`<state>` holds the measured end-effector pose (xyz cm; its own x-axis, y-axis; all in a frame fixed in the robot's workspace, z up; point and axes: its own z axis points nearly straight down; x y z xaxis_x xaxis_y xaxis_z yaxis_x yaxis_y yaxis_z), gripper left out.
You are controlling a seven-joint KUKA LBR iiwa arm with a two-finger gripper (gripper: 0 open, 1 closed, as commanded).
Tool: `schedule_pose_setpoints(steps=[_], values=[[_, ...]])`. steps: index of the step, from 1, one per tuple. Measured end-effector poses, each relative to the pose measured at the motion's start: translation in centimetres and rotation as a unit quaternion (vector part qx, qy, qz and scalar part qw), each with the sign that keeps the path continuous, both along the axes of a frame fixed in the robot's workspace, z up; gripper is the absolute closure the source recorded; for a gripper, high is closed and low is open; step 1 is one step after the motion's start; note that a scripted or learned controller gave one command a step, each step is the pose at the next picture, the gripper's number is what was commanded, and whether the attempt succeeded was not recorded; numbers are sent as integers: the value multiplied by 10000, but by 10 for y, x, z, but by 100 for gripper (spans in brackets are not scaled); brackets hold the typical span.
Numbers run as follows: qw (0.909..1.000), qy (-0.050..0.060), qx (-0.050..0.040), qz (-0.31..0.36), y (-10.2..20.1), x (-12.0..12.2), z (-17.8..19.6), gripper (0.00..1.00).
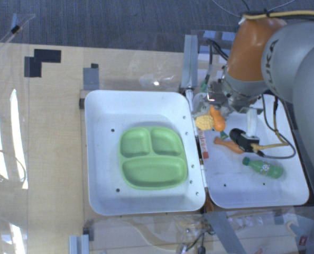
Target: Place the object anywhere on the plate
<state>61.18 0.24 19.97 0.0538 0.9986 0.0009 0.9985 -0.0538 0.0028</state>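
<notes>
Green plate (pixel 153 157) sits mid left bin (pixel 101 142) with bare white floor on all sides, its three compartments vacant; right bin (pixel 252 189) is crowded at its far left corner, roomier along the near edge; gripper (pixel 216 100) hangs over that far left corner, its tip masked by the wrist, so I cannot tell how wide it stands or whether it has anything; orange carrot (pixel 219 120) lies just under it, touching yellow corn (pixel 203 122); second orange piece (pixel 228 144) nearer; green bottle (pixel 262 167) right of that, its white label unreadable; dark lettering on arm (pixel 299 62) only partly legible.
</notes>
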Motion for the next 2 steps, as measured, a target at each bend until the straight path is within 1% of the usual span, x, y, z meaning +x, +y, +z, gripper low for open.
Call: schedule_pose_setpoints(steps=[1, 2], values=[[9931, 7, -2, 1177, 43, -58, -16, 100], [9931, 5, -3, 1171, 43, -58, -16, 0]])
